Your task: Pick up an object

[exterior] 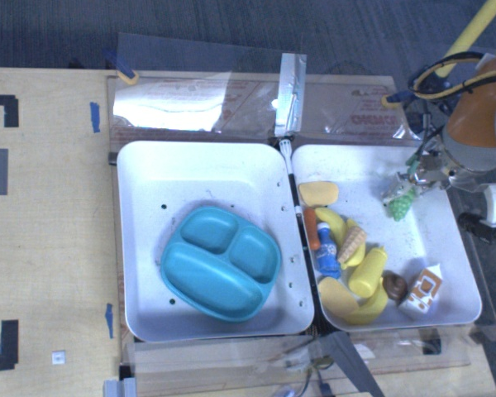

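The right bin holds a pile of small toys along its left and front sides: a pale yellow slab, a banana, a blue bottle, a waffle cone, a yellow bottle, a brown lump and a white-and-orange carton. A small green toy is in the bin's far right part, apart from the pile. My gripper hangs right above and beside that green toy, under the orange-banded wrist. Whether it touches the toy is unclear.
The left bin carries a teal divided plate. A metal divider and clear plastic sheets stand behind the bins. Wooden bench top extends to the left. Yellow and black cables run by the arm.
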